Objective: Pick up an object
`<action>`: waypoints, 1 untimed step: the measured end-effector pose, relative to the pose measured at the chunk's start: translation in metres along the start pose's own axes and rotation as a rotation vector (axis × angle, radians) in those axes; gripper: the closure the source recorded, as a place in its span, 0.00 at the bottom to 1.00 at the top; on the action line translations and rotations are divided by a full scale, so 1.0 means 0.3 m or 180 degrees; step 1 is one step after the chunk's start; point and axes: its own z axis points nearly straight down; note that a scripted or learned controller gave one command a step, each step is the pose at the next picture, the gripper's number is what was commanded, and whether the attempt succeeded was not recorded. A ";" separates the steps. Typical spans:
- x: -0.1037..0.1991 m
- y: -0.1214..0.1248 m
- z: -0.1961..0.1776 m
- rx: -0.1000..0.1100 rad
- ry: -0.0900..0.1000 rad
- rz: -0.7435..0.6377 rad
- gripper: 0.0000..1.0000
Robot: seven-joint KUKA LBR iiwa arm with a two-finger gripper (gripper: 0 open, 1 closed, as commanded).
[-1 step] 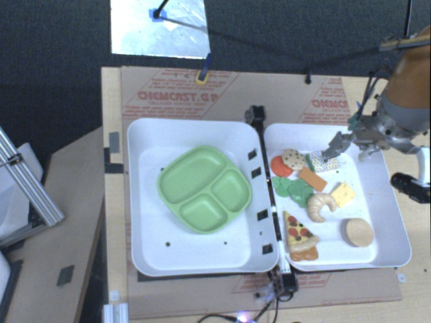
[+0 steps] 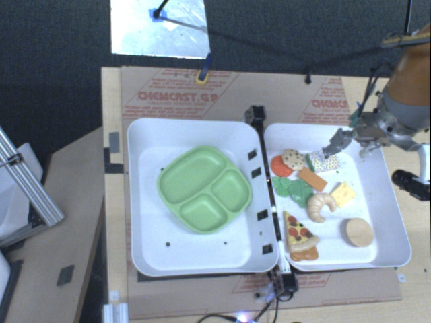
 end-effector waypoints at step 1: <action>0.017 0.022 0.151 0.0011 0.0002 -0.0007 0.00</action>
